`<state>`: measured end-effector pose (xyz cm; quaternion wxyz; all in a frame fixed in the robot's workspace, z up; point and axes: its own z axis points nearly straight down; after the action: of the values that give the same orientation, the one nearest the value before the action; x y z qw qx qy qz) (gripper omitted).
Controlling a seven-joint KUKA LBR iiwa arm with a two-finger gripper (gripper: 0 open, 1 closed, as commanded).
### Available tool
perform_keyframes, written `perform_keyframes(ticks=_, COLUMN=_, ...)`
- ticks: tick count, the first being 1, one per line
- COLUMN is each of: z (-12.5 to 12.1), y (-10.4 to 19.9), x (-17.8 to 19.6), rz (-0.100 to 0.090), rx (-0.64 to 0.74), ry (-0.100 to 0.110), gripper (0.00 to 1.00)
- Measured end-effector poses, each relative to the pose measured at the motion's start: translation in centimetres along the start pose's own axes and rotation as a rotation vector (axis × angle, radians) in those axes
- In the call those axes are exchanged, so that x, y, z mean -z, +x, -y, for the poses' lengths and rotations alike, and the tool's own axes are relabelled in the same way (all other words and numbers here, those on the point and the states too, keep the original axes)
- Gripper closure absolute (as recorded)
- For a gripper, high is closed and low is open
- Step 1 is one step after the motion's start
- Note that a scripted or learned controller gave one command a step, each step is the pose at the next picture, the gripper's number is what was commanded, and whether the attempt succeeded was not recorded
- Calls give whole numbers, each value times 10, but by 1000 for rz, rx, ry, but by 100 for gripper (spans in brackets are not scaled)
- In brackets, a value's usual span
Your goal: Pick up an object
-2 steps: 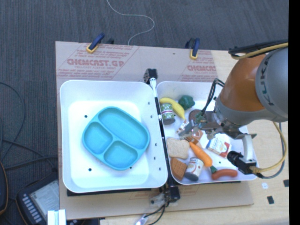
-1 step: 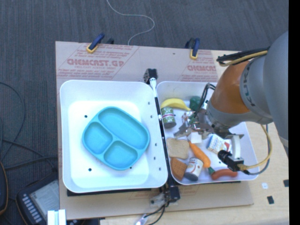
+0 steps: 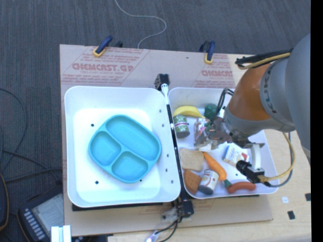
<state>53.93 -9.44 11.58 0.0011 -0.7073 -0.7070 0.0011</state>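
Your gripper (image 3: 209, 135) sits low in the right bin (image 3: 267, 150), over the clutter; can't tell how its jaws stand. Relative to the gripper: jar (image 3: 181, 127) just left, banana (image 3: 187, 112) up-left, carrot (image 3: 215, 167) just below, bread slice (image 3: 192, 159) below-left, red sausage (image 3: 241, 187) at the bin's near edge. Blue divided plate (image 3: 124, 148) lies in the left bin (image 3: 75, 135), well apart.

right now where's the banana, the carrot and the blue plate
banana (image 3: 187, 112), camera view, middle of its yellow curve
carrot (image 3: 215, 167), camera view, middle of its orange body
blue plate (image 3: 125, 148), camera view, ridge where its three compartments meet
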Motion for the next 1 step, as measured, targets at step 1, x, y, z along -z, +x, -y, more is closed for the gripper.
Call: perform_keyframes(ticks=1, z=45, y=64, x=68, rz=0, rx=2, ry=-1, gripper=100)
